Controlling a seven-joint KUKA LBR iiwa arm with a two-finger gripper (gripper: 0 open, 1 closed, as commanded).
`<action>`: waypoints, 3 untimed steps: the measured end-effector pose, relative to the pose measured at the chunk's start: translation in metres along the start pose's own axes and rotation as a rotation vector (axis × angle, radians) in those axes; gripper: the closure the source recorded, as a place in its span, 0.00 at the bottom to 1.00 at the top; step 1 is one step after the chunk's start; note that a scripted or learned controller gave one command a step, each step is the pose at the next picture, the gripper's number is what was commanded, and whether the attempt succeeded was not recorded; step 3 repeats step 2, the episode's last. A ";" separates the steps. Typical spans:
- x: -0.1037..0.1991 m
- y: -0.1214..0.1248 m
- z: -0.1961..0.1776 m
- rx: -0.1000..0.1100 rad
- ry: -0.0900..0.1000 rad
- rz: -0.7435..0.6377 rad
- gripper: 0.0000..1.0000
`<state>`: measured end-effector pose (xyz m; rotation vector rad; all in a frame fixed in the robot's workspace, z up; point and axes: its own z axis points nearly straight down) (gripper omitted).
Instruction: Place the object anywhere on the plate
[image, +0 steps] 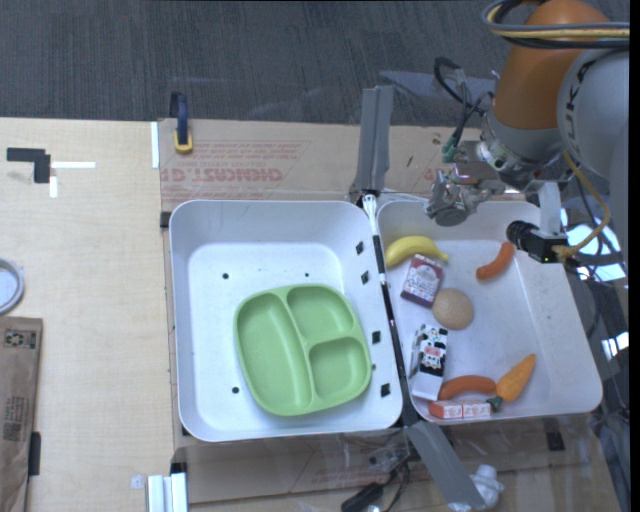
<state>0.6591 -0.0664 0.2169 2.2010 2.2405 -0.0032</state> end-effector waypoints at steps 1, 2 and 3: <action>0.057 -0.128 0.024 0.002 0.002 -0.122 1.00; 0.134 -0.123 0.011 0.001 0.001 -0.063 1.00; 0.134 -0.123 0.011 0.001 0.001 -0.063 1.00</action>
